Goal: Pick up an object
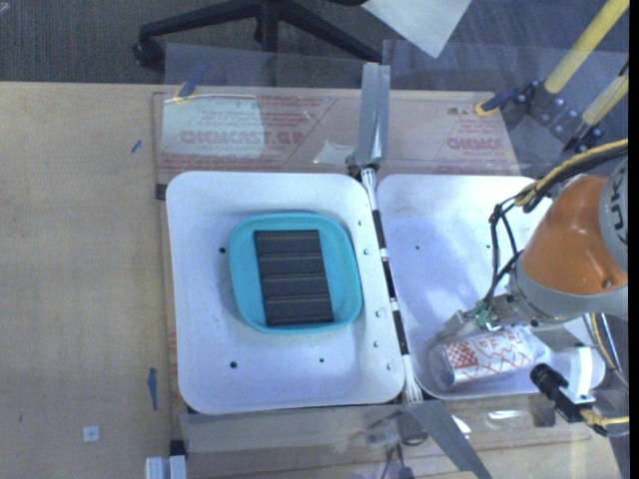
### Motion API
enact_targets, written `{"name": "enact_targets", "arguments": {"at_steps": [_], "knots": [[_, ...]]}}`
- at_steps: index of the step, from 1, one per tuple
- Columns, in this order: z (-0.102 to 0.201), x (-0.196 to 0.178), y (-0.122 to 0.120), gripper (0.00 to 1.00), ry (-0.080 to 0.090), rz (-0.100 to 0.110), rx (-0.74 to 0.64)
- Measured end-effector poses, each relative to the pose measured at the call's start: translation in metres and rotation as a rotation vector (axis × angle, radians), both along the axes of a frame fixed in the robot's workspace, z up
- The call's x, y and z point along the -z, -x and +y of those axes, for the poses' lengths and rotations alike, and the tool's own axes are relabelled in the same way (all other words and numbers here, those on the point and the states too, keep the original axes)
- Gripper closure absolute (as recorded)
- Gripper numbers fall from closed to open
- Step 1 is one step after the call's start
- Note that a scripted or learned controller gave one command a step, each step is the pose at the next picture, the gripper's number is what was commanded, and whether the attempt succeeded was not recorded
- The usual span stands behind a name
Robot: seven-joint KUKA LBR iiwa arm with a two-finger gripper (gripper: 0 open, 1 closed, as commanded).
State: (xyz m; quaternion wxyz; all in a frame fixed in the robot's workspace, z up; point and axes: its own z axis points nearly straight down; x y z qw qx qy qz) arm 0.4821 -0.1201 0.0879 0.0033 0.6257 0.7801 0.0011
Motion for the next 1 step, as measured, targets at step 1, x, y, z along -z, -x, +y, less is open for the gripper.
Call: {"name": "enact_targets", "arguments": {"at_steps": [1], "knots": [[0.0098,-0.0003,-0.08,0.0,-0.002,-0.003,0.165]]}}
